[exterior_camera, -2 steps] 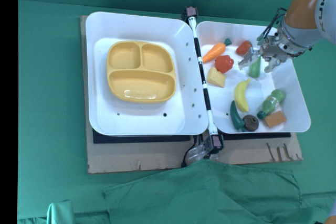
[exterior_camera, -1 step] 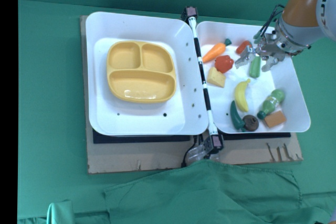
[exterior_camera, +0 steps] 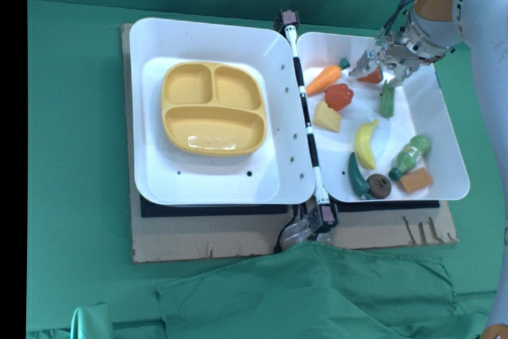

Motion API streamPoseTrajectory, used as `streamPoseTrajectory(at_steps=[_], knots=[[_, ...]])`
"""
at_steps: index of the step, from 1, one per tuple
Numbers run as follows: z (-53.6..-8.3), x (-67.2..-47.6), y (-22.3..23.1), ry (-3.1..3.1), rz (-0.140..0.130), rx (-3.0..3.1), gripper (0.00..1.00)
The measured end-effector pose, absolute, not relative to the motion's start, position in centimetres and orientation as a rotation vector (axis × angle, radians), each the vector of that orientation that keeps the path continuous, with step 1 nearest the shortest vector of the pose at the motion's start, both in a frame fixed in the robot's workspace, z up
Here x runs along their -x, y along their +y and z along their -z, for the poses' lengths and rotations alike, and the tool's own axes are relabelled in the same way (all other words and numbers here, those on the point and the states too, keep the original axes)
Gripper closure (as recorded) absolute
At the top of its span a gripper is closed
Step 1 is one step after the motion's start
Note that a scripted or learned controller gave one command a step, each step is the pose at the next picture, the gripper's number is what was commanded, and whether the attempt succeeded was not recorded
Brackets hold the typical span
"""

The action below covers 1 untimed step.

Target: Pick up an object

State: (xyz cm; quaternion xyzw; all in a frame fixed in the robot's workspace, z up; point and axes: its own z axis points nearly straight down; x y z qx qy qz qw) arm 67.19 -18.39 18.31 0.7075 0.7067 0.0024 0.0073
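Beside gripper (exterior_camera: 379, 66): carrot (exterior_camera: 324, 79), red pepper (exterior_camera: 339, 96), green cucumber (exterior_camera: 386, 101).

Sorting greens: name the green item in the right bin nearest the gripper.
The small upright green vegetable, just below the gripper; the green bottle and dark green pepper lie farther down.

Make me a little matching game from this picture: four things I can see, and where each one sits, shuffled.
Things:
1. yellow divided plate
2. carrot
3. banana
4. orange block

Places:
A. right bin, near corner by the green bottle
B. left bin, on its floor
C. right bin, far end beside the divider
D. right bin, around the middle

Pairs: 1-B, 2-C, 3-D, 4-A
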Motion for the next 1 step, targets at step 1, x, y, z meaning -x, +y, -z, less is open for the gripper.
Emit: streamPoseTrajectory(at_steps=[1], knots=[[-18.68, -65.56, -18.86, 2.206, -0.009, -2.212, 0.00]])
